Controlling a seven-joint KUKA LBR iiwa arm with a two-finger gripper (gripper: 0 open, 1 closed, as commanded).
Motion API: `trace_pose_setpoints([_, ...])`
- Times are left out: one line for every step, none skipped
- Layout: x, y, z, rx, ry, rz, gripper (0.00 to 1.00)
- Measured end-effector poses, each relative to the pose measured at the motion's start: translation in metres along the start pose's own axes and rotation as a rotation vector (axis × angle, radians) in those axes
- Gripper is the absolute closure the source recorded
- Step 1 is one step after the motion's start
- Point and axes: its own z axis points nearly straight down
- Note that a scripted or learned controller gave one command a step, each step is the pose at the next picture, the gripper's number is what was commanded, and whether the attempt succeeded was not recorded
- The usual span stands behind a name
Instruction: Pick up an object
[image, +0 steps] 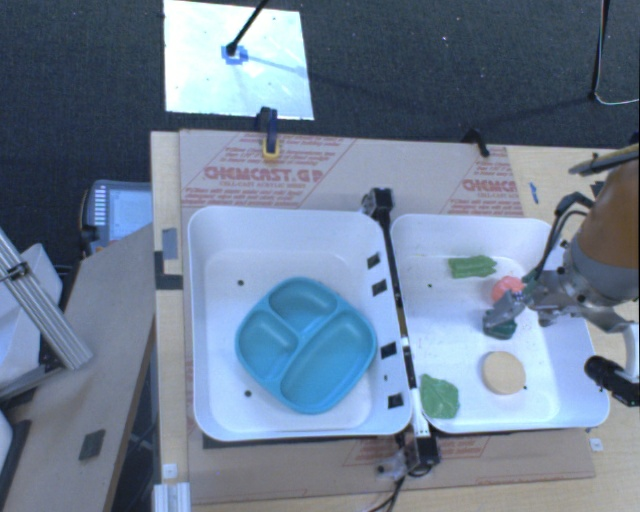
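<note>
The claw (502, 322) hung low in the right bin (440, 240), just beside a red object (506, 287); I cannot tell its state. A tan disc (504, 372) lay near, below it.

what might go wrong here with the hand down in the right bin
The hand sits low beside the red-orange piece and close above the tan disc, so it may nudge one aside rather than grip it. A dark green item under the hand could get pinned against the right bin floor.
</note>
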Motion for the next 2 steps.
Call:
trace_pose_setpoints([0.000,0.003,-0.005,-0.010,-0.002,-0.002,0.00])
trace_pose_setpoints([0.001,0.005,0.058,-0.005,-0.001,-0.001,0.00])
